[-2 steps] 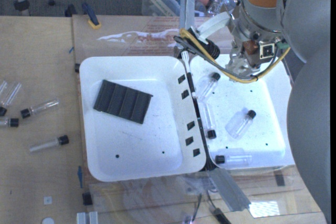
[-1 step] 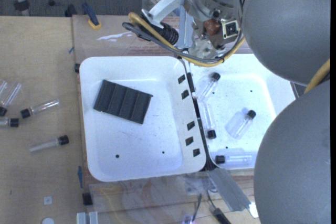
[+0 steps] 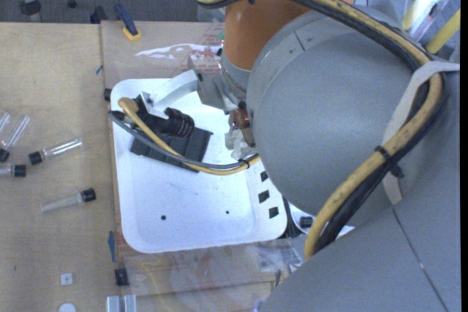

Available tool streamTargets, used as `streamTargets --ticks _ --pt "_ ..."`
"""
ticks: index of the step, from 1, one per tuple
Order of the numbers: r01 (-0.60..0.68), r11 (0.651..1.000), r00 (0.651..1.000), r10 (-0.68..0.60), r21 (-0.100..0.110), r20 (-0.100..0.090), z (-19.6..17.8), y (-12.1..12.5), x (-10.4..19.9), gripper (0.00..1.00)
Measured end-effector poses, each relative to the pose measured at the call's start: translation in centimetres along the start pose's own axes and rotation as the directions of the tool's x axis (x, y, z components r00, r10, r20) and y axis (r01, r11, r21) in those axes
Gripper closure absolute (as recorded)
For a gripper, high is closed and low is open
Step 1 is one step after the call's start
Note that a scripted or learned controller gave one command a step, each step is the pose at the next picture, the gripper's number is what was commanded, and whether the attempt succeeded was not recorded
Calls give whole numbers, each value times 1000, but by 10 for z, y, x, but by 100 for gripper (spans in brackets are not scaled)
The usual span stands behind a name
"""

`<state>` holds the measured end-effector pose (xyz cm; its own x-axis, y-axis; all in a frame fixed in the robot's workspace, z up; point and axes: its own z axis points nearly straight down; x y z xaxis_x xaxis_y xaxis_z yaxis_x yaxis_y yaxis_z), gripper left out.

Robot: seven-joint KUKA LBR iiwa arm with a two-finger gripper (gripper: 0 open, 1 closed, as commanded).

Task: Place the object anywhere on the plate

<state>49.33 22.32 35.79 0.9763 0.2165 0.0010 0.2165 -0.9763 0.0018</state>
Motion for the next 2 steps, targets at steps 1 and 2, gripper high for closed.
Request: streamTargets --ticks 1,2 --pt "14 1000 1000 -14 0 -1 -5 15 71 100" --pt "150 989 989 -150 2 6 132 8 44 100"
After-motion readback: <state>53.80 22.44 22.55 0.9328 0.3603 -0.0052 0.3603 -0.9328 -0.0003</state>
